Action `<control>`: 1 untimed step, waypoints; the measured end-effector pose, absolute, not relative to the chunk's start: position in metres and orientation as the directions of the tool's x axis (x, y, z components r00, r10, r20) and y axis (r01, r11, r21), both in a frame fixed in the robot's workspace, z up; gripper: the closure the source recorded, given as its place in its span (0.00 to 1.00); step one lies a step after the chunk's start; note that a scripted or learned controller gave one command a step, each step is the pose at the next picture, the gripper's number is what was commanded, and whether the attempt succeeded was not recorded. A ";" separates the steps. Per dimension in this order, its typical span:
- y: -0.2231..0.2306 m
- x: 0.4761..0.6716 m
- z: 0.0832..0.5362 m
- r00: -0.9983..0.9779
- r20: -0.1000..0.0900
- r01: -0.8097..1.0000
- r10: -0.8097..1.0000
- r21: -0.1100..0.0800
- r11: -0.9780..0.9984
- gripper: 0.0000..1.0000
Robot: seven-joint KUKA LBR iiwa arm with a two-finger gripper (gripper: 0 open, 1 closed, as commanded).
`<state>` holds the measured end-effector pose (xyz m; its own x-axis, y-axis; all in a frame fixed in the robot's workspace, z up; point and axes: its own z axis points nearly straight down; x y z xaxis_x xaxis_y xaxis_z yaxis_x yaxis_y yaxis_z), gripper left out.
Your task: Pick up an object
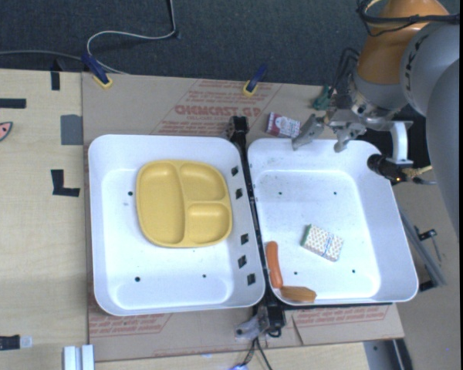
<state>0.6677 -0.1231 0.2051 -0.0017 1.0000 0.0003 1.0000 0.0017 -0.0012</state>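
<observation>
We are at the reach stage of the pick: the gripper (324,136) hangs over the far rim of the right bin (393,230), its two fingers spread apart with nothing between them. Nothing is lifted yet.

The candidates all lie in the right bin. A small patterned box (322,242) rests flat near the middle of the floor, well apart from every wall. An orange sausage-shaped toy (273,264) lies along the left wall, and a short brown piece (299,293) sits against the near wall, just beside the sausage's lower end. The left bin (108,284) holds a yellow divided plate (184,203), which is wide and shallow and looks a poor fit for these fingers.

We judge the patterned box the best target, since it has free floor on all sides. To do it well, we should bring the gripper towards the near side of the bin until it is centred over the box, turn the wrist so the fingers straddle its shorter side, and descend straight. The box appears thin, though the view is too coarse to be sure, so we should go low enough that the pads meet its edges rather than skid over the top. The two pieces by the walls risk a finger striking the bin side.
</observation>
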 end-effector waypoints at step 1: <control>-0.128 0.656 0.086 -0.002 -0.001 1.000 1.000 0.001 0.002 0.00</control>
<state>0.6558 -0.1283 0.0859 -0.0016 1.0000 -0.0005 1.0000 0.0016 0.0011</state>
